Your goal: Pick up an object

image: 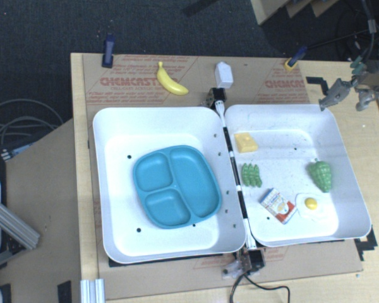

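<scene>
Our gripper (pixel 348 95) hangs beyond the right bin's (pixel 341 137) far right corner, grasping nothing; we cannot tell its state. We see 5 objects in that bin: yellow block (pixel 245 142), green pieces (pixel 251 175), green grapes (pixel 321 174), carton (pixel 277 205), fried egg (pixel 310 204).

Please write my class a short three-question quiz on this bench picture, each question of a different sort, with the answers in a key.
1. True or false: the banana lies inside the left bin.
2. Which bin holds the blue plate? A) the left bin B) the right bin
3. Fill in: the yellow block lies in the ___ bin.

Key
1. False; it lies on the bench, behind the bins.
2. A.
3. right.
</scene>
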Action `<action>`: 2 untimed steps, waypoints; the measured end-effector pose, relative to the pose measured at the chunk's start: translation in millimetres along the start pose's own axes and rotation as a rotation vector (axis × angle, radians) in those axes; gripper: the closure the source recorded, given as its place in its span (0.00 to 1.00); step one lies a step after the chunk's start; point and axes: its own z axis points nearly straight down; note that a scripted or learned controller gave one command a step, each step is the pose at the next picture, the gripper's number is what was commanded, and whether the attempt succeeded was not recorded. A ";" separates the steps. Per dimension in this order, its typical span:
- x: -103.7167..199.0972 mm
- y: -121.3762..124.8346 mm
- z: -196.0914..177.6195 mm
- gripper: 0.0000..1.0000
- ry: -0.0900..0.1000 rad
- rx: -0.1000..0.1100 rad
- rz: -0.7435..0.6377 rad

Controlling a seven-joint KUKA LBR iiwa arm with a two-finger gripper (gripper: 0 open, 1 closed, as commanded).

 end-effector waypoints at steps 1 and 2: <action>-10.5 -59.3 98.8 0.00 0.000 0.002 0.000; -3.0 -63.6 192.6 0.00 0.009 0.003 -0.003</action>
